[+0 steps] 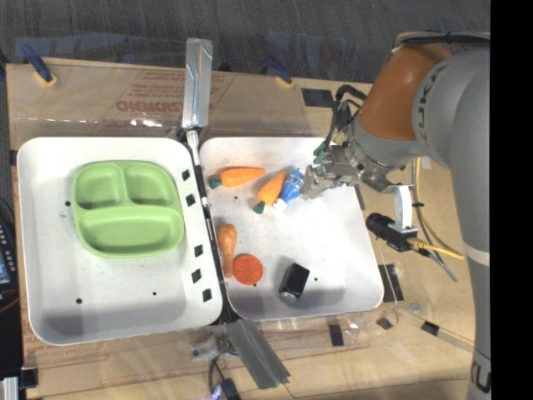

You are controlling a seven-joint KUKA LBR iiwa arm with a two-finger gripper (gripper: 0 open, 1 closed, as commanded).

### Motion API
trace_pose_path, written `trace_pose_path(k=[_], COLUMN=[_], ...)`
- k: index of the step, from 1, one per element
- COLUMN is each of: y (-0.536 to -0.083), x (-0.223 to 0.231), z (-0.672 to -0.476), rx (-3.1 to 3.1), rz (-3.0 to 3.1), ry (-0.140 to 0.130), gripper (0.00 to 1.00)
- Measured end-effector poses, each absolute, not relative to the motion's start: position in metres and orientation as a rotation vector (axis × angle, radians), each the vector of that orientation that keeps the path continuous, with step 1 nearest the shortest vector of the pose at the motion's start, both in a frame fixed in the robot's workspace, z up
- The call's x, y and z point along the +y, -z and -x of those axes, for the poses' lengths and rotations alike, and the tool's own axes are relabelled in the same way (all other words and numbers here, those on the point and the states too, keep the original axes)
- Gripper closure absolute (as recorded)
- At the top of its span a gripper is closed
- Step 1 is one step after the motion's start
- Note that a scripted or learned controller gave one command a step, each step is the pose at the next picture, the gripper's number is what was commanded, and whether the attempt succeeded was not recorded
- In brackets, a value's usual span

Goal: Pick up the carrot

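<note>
Two carrots lie in the right bin (354, 248). One carrot (239, 176) rests flat near the bin's back left, its green end toward the divider. A second, shorter carrot (269, 190) lies at a slant just right of it, touching a blue item (291, 186). My gripper (312, 182) hangs low over the bin right beside the blue item, a short way right of the slanted carrot. The wrist above it hides part of the bin's back right corner.
The right bin also holds an orange sweet-potato-like piece (226, 242), a red round item (247, 269) and a black block (293, 280) toward the front. A green divided plate (129, 207) sits in the left bin (42, 290). A divider wall (200, 215) separates the bins.
</note>
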State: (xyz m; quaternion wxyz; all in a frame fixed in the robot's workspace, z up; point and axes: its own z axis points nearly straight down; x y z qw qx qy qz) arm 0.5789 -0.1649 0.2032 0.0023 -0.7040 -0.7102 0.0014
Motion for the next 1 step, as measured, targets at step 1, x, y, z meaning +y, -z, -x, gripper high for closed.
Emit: trace_pose_path(k=[1], y=[-0.1208], x=[-0.1137], z=[-0.6189], rx=[-2.151], rz=[2.279], ry=[-0.008], gripper=[0.00])
